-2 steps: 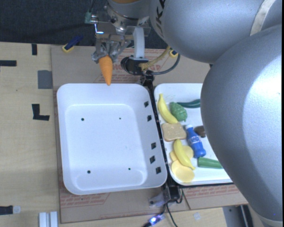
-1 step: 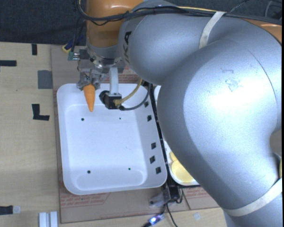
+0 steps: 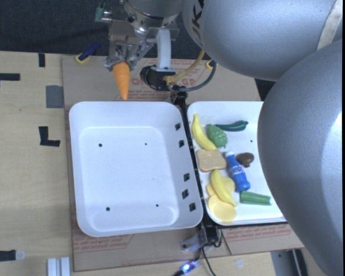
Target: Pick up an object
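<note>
An orange carrot (image 3: 122, 80) hangs point-down from my gripper (image 3: 122, 60), high above the far edge of the left bin (image 3: 126, 165). The fingers are shut on the carrot's top end. In the right bin (image 3: 259, 111) lie a banana (image 3: 200, 133), a green strawberry-shaped piece (image 3: 217, 135), a dark green pepper (image 3: 232, 126), a slice of bread (image 3: 211, 160), a blue bottle (image 3: 237, 173), a brown piece (image 3: 245, 159), a second banana (image 3: 221, 186), a pale yellow round piece (image 3: 222, 210) and a green piece (image 3: 255, 198).
The grey arm (image 3: 287, 56) covers the upper right and the right side of the right bin. Both bins rest on brown cardboard (image 3: 92, 79) on the bench. A blue and yellow tool (image 3: 87, 53) lies behind the left bin.
</note>
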You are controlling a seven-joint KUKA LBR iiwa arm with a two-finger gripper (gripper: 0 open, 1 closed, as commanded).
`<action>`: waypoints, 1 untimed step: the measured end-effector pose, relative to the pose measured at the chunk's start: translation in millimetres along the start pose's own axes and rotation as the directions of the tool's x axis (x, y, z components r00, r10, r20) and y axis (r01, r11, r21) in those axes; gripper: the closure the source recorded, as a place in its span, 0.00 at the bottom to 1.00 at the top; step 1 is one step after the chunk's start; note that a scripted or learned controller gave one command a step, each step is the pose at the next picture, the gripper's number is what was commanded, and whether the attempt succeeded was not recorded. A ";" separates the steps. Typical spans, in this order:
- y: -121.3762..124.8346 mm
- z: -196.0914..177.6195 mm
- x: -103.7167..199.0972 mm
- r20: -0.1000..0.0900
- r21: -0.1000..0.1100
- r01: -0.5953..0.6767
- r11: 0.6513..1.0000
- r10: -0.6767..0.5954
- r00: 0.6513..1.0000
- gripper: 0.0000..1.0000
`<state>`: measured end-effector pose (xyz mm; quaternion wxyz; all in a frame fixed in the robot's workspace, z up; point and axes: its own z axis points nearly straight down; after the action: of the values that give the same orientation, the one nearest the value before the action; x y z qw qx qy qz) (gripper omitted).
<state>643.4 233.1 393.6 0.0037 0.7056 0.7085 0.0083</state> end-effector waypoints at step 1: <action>-6.3 -31.4 0.6 0.005 0.015 -0.001 1.000 0.001 1.000 1.00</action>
<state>636.6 233.5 424.9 0.0002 0.7062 0.7081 0.0014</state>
